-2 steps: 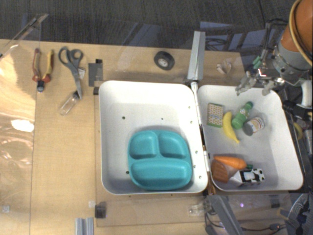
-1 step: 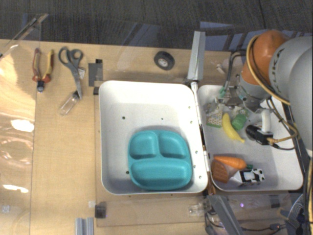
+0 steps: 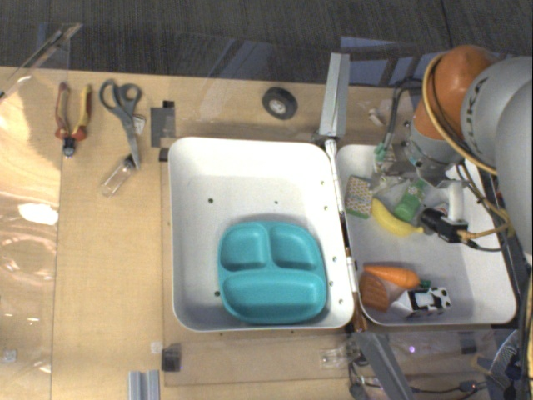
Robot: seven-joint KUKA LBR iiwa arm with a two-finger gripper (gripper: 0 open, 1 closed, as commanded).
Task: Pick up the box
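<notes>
The bench [image 3: 100,290] is taken up largely by two shallow white bins, and the grey arm [image 3: 500,98] with its orange band is seen reaching in over the upper part of the right bin [image 3: 466,307]. The left bin [image 3: 250,165] is occupied by a teal divided tray [image 3: 271,272]. In the right bin, a carrot [image 3: 391,275] and a brownish item [image 3: 375,294] are found at the near edge, with a black-and-white patterned carton [image 3: 429,300] just beside them. A banana [image 3: 391,220] lies nearer the middle, touching a small green object [image 3: 408,204]. The box [image 3: 359,196] is judged to be the small speckled item against the right bin's left wall, just beside the banana; it is seen resting on the bin floor, not lifted. The gripper [image 3: 396,176] is held low over the clutter near the green object and close to the box, but whether it is open or closed cannot be told amid the cables, and nothing is seen held in it. The task is therefore judged as only approached: the grasp and the lift remain to be done.
</notes>
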